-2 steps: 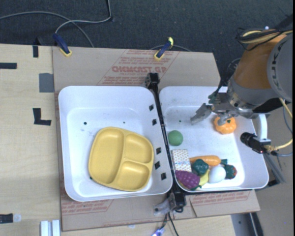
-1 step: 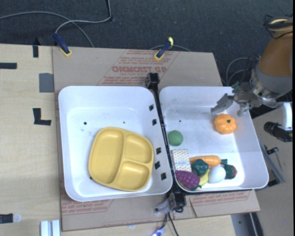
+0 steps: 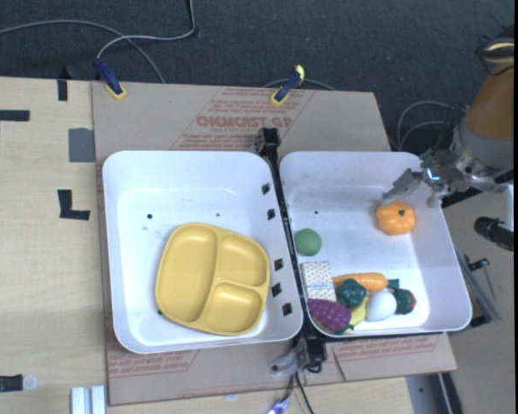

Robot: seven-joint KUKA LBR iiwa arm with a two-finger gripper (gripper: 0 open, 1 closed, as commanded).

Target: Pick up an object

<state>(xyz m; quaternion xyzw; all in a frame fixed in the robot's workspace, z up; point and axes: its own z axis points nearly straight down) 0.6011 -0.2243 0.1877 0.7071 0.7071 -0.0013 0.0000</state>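
Gripper (image 3: 412,187) hangs at the right bin's (image 3: 345,164) far right, fingers seemingly spread, nothing between them; the orange toy (image 3: 395,219) lies just beneath, nearer; approach step, I judge; next, lower squarely over it and close.

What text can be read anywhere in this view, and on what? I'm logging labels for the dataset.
Red print on the cardboard sheet above the bins: too blurred to read with confidence.
Red print on the cardboard strip below the right bin: too small to read.
No other text is visible.
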